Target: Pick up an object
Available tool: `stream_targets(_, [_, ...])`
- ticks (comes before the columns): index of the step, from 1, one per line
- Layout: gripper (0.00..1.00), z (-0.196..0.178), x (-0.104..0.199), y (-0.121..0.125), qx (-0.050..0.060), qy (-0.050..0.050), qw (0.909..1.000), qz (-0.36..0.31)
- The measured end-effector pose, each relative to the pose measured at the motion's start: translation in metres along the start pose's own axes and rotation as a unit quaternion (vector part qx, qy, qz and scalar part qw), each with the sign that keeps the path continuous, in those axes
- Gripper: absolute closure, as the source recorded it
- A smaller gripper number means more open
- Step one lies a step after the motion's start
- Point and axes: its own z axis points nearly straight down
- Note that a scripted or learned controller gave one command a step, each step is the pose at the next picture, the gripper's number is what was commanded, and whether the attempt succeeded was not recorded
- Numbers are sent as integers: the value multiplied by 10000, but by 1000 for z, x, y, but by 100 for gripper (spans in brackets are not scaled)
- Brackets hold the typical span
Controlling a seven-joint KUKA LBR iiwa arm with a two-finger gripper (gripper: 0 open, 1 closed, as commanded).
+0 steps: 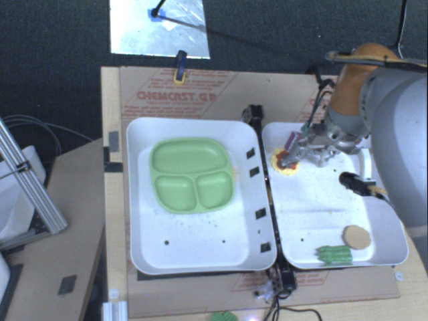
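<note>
Green and ridged, a small toy vegetable lies at the near rim of the right bin, and just behind it a tan round disc rests flat on the bin floor. Both sit loose and apart from each other, probably scattered so that a grab from above can reach either one without knocking the other. Beside them, the left bin holds only a green divided plate, lying flat and face up, well away from the work.

At the far left corner of the right bin lies the likely target, a small yellow and red object, close to the wall that the two bins share. The arm reaches in from the right and bends down over that corner, which puts the gripper directly on top of the object, touching it or just above it. From this slanted view I cannot tell whether the gripper is open or closed, nor whether it has the object in its grasp. The object looks to be resting on the bin floor, so I judge the pick as not yet done
</note>
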Motion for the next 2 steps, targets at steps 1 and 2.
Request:
stream_targets(1, [0, 0, -1, -1, -17, 14, 10000, 19])
stream_targets(2, [0, 0, -2, -1, -18, 15, 10000, 14])
